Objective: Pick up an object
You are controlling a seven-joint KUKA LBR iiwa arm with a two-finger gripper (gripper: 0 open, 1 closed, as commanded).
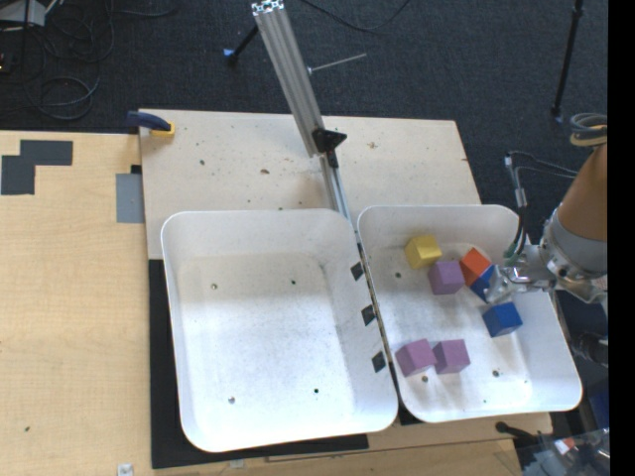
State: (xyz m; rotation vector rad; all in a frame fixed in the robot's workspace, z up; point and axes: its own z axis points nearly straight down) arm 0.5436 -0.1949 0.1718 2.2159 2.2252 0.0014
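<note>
Six blocks crowd right bin (556, 390) | gripper (508, 276) over blue block (483, 284), beside orange block (475, 262) | I cannot tell finger opening | risk: pushing neighbours.

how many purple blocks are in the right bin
3: one purple block beside the orange block, two near the front, left and right. The gripper may hide more.
</note>
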